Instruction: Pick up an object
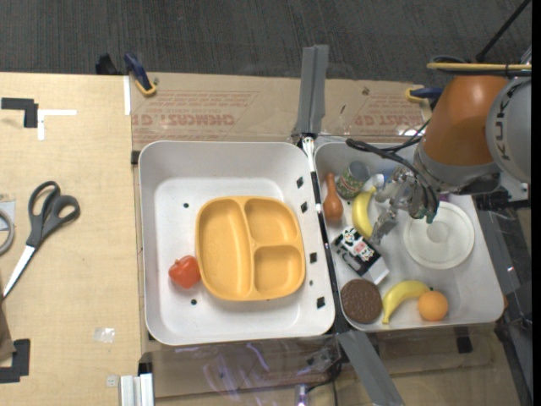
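Far left on the bench: scissors (42, 218), blades pointing down-left. Then the left bin (161, 311), with a red tomato-looking thing (183, 271) touching the left edge of a yellow three-section tray (250, 247) sitting mid-bin.

Over in the right bin (486, 299): brown drumstick-shaped toy (333, 201) against the left wall, a green-topped can or jar (351, 182) just behind it, partly hidden. Next, a banana (363, 211) standing roughly upright along the bin, right beside the gripper (390, 214). Below that, a black-and-white packet (357, 249) lying tilted, then a dark brown round cookie-ish disc (361, 300) at the front edge, a second banana (401, 296) curving just right of the disc, and an orange (433, 305) touching that banana's tip.

Gripper hanging low over the bin's middle, just right of the upright banana and just above the packet, left of a white plate (439, 235). Fingers look slightly apart, nothing clearly between them, though kinda blurry so hard to swear by it. Nearest pickable stuff: upright banana and the packet, both basically next to the fingertips. Orange-banded arm (461, 121) coming in from the upper right.
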Controlling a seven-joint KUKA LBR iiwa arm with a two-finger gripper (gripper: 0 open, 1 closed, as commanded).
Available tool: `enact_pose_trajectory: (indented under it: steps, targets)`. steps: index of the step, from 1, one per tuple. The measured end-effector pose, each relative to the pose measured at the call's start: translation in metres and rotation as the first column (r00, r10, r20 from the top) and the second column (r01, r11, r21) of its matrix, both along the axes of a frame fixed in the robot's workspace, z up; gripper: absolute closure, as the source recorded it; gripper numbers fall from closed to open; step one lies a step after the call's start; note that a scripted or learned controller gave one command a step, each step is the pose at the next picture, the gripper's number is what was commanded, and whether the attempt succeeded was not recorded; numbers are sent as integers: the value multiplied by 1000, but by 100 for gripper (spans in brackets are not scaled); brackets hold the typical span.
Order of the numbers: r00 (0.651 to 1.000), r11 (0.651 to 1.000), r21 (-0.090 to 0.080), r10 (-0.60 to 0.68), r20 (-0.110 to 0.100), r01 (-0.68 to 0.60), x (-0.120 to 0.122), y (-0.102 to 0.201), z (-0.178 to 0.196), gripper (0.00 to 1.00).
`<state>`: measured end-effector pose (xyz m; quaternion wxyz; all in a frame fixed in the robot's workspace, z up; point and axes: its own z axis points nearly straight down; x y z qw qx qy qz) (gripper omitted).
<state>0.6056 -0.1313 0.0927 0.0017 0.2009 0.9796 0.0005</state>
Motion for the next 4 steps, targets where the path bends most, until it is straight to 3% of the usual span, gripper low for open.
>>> enact_pose_trajectory:
  steps: [1, 2, 3, 4]
  targets:
    - [1000, 1000, -2, 2, 2, -2, 1, -1, 10, 100]
    - [993, 993, -2, -117, 3, 117, 14, -30, 140, 100]
    - [993, 993, -2, -117, 1, 117, 14, -29, 139, 0]
    - [987, 987, -2, -161, 10, 161, 37, -8, 16, 0]
